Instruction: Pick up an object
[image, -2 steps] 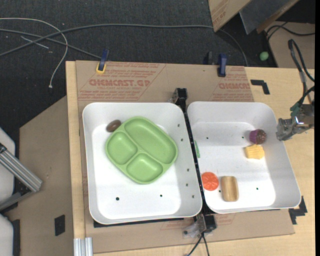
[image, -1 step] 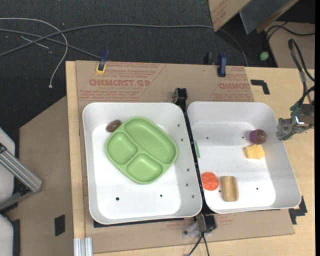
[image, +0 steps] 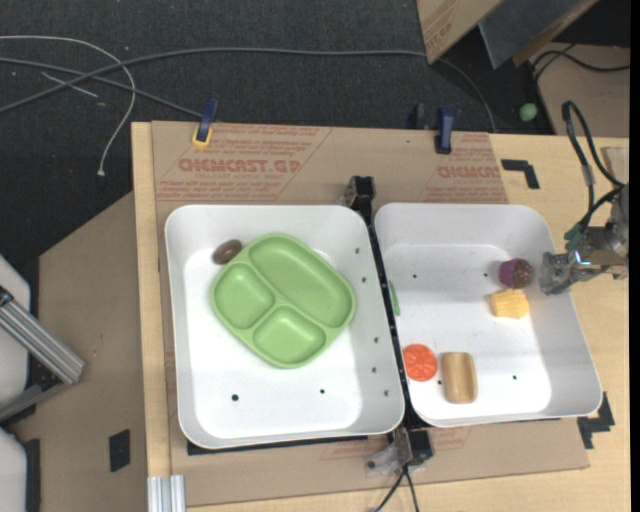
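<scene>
In the right white bin (image: 450, 225) lie a purple round object (image: 516, 271), a yellow wedge (image: 510, 304), an orange-red disc (image: 419, 363) and a tan cylinder-like piece (image: 459, 377). My gripper (image: 556, 272) sits at the right bin's right rim, just right of the purple object and a little above the yellow wedge. Nothing can be made out held in it. The left white bin (image: 200, 380) holds a green divided plate (image: 283, 299) and a small brown object (image: 228, 252) at the plate's upper left.
The two bins sit side by side on a cardboard sheet (image: 300, 160), held by blue clamps (image: 207, 119) at the back edge. Cables (image: 582, 140) run at the far right, near the gripper. A green strip (image: 394, 298) lies by the right bin's left wall.
</scene>
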